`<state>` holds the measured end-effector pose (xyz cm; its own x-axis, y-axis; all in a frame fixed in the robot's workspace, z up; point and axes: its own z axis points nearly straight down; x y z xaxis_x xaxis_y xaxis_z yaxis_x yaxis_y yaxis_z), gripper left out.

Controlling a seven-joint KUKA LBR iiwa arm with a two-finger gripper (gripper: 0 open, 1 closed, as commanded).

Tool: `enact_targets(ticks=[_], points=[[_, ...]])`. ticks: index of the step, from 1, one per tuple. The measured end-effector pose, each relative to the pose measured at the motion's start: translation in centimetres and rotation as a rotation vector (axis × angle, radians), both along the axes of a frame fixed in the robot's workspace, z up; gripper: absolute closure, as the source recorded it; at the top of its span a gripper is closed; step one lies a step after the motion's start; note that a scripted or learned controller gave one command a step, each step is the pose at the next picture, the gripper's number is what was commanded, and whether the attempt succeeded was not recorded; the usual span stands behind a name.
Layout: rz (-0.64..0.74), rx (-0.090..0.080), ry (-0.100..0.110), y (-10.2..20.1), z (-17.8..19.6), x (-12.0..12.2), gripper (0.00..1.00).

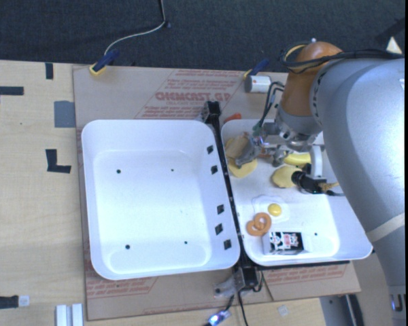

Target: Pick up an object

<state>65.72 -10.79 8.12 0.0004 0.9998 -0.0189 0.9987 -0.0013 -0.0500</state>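
The fingers' state I cannot tell; the gripper (pixel 258 151) hangs low at the far left of the right bin (pixel 326 250), just over a yellow piece (pixel 241 168). Nearer lie an orange ring (pixel 259 225) and a black-and-white card (pixel 285 241).

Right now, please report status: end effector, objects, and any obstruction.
End effector low in right white bin, over pale yellow pieces. Grasp not confirmed. Orange ring, small yellow ball, black-and-white card lie apart, near front.
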Motion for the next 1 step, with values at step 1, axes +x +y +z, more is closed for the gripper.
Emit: enact_targets(ticks=[1], points=[[-0.001, 0.005, 0.000, -0.02, -0.01, 0.03, 0.00]])
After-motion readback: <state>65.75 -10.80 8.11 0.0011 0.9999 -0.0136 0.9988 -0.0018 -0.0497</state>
